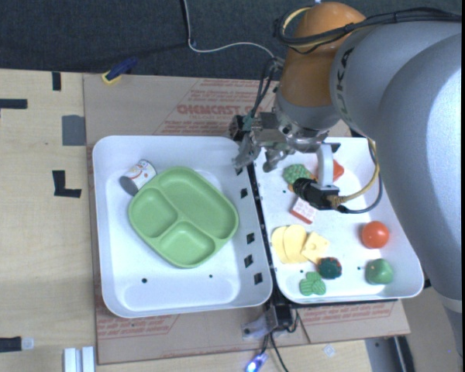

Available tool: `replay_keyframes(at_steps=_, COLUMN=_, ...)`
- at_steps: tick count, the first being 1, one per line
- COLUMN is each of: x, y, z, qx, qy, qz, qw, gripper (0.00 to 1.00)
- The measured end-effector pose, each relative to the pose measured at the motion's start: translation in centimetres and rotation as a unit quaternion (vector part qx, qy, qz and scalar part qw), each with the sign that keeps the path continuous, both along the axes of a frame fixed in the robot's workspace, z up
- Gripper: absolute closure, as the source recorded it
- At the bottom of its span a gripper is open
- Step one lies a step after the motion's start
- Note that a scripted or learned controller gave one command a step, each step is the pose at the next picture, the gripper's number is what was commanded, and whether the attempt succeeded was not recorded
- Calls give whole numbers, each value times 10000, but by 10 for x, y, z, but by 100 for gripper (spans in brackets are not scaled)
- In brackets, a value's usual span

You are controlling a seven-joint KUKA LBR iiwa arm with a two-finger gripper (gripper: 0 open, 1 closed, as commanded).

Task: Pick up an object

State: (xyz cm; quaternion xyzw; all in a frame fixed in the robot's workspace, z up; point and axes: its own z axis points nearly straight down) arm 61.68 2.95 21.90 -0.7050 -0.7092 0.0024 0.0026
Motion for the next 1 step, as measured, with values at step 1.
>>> replay_keyframes(at_steps=1, x=20, y=49, z=-9, qx=-4, qy=0, qz=5, qw=10000, gripper=100)
